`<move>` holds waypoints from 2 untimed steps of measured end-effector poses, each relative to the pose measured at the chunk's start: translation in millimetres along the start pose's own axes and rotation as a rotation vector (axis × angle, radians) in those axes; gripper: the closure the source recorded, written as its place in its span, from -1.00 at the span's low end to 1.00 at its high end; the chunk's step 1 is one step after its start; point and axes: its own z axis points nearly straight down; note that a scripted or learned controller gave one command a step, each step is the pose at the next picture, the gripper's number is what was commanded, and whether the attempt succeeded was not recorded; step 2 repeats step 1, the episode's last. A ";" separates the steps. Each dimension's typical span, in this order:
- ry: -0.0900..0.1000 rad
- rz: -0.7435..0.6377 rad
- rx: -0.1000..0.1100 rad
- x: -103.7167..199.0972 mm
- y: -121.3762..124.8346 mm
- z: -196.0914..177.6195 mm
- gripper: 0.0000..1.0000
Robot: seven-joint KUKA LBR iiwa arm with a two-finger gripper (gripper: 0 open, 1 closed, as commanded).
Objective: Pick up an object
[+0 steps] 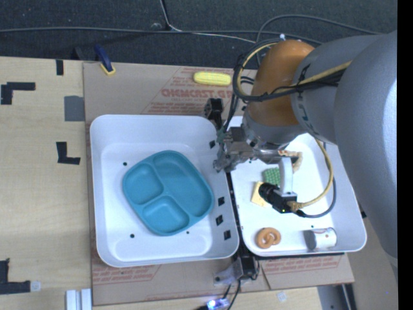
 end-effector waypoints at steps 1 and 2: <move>0.000 0.000 -0.001 52.2 -7.6 -15.3 1.00; 0.000 0.000 -0.001 52.2 -7.6 -15.3 1.00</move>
